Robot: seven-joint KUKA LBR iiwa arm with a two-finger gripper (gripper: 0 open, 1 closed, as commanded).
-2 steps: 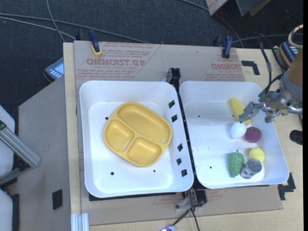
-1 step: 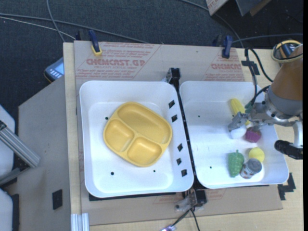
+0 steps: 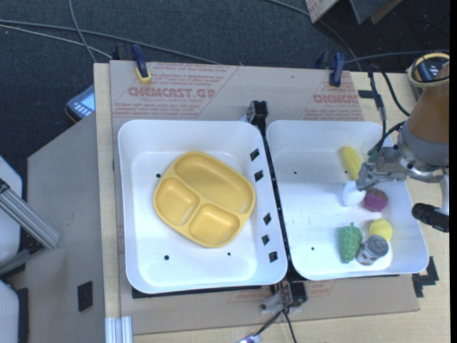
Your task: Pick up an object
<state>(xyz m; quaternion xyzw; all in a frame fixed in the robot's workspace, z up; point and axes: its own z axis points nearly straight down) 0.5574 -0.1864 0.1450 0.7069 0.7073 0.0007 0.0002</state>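
Observation:
The right bin [image 3: 314,263] holds several small objects. A yellow corn-like piece [image 3: 350,161] lies at its upper middle. A small white object [image 3: 351,196] and a magenta one [image 3: 375,201] sit side by side at mid-right. Lower down are a yellow lemon-like piece [image 3: 381,229], a green bumpy piece [image 3: 348,242] and a small grey can [image 3: 373,250]. My gripper [image 3: 369,178] hangs low over the right bin, just above the white and magenta objects and right of the corn-like piece. No object is visibly held.
The left bin [image 3: 136,213] holds a yellow divided plate [image 3: 204,199]. A black clip strip [image 3: 263,191] runs between the bins. Cables trail over the bench's back right corner [image 3: 382,98]. The arm's orange band [image 3: 434,116] overhangs the right bin's right edge.

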